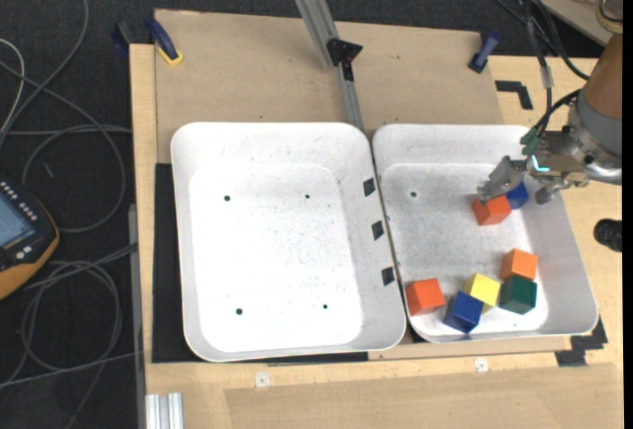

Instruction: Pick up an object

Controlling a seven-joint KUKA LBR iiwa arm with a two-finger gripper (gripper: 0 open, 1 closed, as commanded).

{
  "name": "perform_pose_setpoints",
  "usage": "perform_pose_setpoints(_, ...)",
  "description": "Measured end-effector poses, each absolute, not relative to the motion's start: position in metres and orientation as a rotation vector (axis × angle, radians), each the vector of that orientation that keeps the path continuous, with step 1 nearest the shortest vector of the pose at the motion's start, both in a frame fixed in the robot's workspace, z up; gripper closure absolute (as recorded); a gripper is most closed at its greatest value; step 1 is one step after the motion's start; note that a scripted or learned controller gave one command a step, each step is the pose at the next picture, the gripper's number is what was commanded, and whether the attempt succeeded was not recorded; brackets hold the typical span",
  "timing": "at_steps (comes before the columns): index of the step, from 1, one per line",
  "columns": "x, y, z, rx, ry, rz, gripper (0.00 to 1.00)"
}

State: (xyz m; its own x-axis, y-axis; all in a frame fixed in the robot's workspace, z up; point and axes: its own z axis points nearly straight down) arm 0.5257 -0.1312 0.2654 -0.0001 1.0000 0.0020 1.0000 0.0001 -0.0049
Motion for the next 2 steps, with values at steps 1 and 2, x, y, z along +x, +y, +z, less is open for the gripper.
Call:
perform_pose_setpoints(1,0.526,-0.131,0.267,-2.22,-2.222,-0.001,0.0)
perform_pose_setpoints(2,0.536,-0.129,0.212,-2.216,-2.217,0.005,0.0)
